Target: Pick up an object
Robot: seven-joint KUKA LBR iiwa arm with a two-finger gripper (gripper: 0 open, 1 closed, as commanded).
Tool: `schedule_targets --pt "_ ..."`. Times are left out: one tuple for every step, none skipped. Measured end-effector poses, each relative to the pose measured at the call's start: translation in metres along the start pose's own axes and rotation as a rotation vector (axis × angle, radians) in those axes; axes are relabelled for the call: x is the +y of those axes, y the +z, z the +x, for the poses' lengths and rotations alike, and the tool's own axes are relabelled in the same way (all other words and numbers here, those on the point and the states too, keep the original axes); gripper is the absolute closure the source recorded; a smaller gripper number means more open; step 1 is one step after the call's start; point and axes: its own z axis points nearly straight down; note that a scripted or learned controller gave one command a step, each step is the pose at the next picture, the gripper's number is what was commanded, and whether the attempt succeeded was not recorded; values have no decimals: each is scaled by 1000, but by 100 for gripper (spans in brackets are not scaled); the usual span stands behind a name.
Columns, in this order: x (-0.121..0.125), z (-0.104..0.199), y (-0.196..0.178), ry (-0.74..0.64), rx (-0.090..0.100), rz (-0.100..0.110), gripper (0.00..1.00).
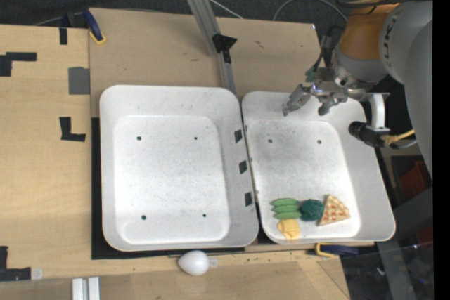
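The gripper (309, 103) is hanging with fingers spread, gripping nothing, over the right bin (365, 172) at its 12 o'clock rim. Toy food is sitting at 6 o'clock: pizza slice (333, 210), broccoli (310, 208), green pods (285, 206), yellow piece (288, 227).

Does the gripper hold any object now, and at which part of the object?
Nothing is held. The gripper is open above the far end of the right bin, and the toy food lies at the near end.

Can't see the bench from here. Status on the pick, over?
Gripper open, holding nothing, over right bin's far edge. Toy pizza slice, green pieces at near end, untouched. Path clear.
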Motion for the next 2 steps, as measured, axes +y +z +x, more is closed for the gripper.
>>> schedule_targets --pt "8 0 58 -1 0 1 0" --pt "10 1 44 -3 0 -5 100"
